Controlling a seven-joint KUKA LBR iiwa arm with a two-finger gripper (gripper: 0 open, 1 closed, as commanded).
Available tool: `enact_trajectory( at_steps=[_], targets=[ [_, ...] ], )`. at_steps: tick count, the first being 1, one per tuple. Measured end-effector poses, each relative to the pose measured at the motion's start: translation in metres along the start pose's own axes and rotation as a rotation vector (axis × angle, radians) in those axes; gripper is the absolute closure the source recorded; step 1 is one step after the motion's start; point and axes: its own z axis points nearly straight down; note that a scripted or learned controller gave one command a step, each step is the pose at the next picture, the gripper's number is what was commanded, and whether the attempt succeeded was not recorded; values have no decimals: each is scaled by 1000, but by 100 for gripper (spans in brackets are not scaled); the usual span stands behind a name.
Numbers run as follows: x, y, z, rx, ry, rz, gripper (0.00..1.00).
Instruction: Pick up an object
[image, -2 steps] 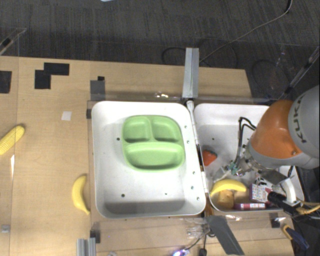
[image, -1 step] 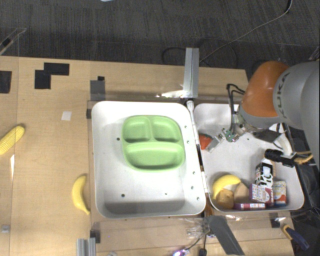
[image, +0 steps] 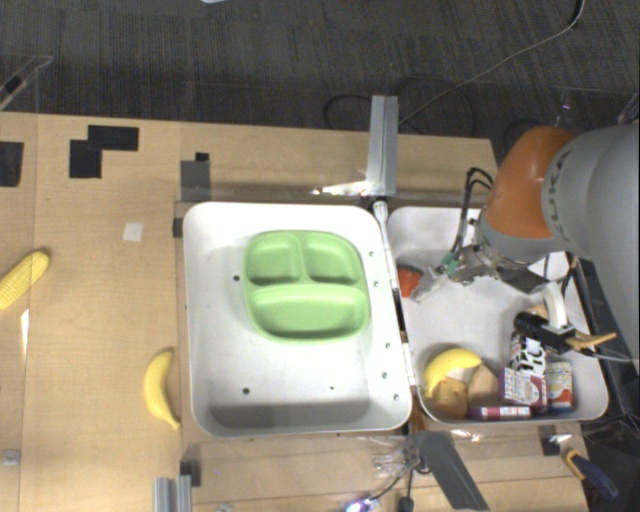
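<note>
We look down on a wooden table (image: 90, 330) that carries two shallow white bins side by side. The left bin (image: 200, 320) holds a green divided plate (image: 305, 283), lying flat near its middle. The right bin (image: 500, 315) is where we see the arm (image: 590, 190), grey with an orange band, reaching in from the right.

The claw (image: 432, 280) is low over the far left part of the right bin, pointing toward the wall the two bins share. We cannot tell whether it is wide or narrow, and we see nothing clearly gripped in it. Just beside its tip, against that shared wall, lies a small red-orange thing (image: 408, 281), the object nearest the claw. Whether the two touch, we cannot tell.

The other objects crowd the near edge of the right bin, well apart from the claw. There is a yellow fruit (image: 452, 362) with a brownish lump (image: 450, 398) in front of it, a tan piece (image: 484, 381) to their right, and then a cluster of small printed cartons (image: 530, 378) toward the near right corner.

Outside the bins, on the bare table, a banana (image: 160, 386) lies just beside the left bin's outer wall. A yellow corn cob (image: 22, 281) lies near the table's left edge.
</note>
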Motion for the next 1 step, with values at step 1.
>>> enact_trajectory(
  at_steps=[1],
  targets=[
    [1,4,-13,-9,-1,-8,100]
  ],
)
